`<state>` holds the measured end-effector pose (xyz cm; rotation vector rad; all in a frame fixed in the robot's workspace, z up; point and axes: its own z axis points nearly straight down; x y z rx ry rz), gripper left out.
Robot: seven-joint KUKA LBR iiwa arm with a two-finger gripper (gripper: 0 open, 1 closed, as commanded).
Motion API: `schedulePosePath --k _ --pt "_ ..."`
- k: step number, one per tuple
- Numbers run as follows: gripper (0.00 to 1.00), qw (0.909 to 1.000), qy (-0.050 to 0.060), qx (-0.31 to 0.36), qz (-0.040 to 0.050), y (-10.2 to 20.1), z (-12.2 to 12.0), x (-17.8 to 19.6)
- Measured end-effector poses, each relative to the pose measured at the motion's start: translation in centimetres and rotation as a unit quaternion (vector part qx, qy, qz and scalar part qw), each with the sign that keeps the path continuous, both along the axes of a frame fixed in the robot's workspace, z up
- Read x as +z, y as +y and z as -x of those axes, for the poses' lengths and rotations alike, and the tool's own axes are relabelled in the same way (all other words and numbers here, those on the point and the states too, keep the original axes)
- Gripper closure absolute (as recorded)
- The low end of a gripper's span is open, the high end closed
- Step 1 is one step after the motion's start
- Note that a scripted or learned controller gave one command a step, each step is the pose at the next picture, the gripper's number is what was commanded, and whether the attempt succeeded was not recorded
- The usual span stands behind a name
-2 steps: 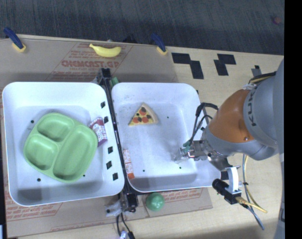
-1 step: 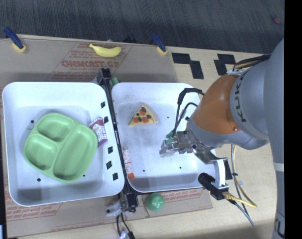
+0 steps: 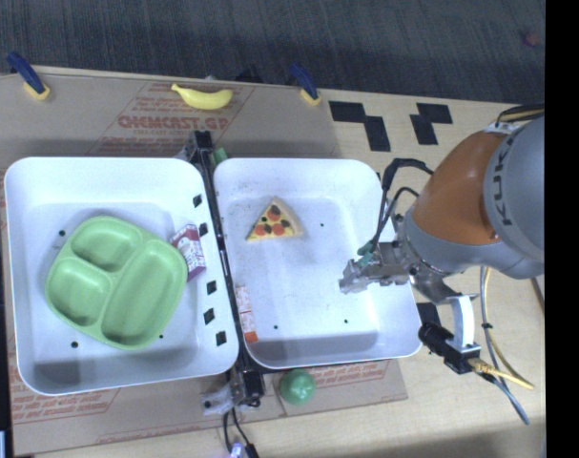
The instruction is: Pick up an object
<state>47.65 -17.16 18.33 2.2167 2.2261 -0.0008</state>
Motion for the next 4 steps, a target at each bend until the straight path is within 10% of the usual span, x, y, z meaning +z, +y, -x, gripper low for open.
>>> schedulePosePath --k 1,2,3,4 --pt "0.00 1.0000 0.000 0.000 -0.0001 0.0 0.0 0.0" --pt "0.00 1.0000 0.002 0.002 -0.0009 4.1 -3.6 -4.1" --pt "0.00 1.0000 0.002 0.001 -0.0006 8.1 -0.2 -7.8" --pt "1.00 1.0000 0.001 0.003 -0.0006 8.0 -0.3 -6.8"
